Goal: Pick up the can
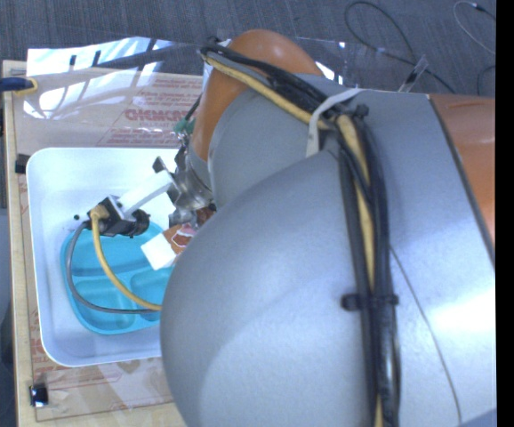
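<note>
The grey arm, with its orange band (266,52), covers most of the view and reaches down into the left white bin (48,238). Its gripper (186,205) hangs low over the bin's right side, largely hidden by the wrist. Just beneath it a small reddish and white object (182,235), likely the can, peeks out, mostly covered by the arm. I cannot tell whether the gripper touches it.
A blue plastic dish (106,296) lies in the left bin's near half, with a yellow cable (106,269) looping over it to a black fitting (119,222). A white tag (157,253) rests on the dish. The arm hides the right bin. A blue clamp (8,85) grips the bench's far left corner.
</note>
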Controlling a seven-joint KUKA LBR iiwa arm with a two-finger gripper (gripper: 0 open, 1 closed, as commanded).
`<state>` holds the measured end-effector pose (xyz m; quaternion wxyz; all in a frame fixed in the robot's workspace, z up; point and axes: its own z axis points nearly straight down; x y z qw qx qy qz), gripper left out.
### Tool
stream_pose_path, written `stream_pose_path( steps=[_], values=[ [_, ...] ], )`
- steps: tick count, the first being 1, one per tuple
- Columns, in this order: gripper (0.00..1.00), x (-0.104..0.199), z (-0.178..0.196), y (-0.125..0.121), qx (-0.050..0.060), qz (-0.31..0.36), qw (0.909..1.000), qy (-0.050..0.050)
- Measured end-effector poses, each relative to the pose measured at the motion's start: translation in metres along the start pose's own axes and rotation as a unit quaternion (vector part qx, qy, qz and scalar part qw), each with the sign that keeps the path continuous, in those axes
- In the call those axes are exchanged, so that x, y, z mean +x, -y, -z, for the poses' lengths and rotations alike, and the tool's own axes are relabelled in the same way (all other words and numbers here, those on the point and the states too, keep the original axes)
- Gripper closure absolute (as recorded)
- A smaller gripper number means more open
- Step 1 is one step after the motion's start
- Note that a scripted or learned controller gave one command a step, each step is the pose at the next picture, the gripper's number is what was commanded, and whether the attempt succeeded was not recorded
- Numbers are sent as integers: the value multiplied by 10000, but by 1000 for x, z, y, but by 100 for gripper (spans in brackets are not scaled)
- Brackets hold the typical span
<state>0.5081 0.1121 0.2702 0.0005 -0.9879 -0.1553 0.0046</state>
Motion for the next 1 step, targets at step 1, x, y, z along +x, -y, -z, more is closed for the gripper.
stream_pose_path(
  steps=[1],
  values=[
    [100, -3, 27, -30, -6, -519, 9986, -29]
  ],
)
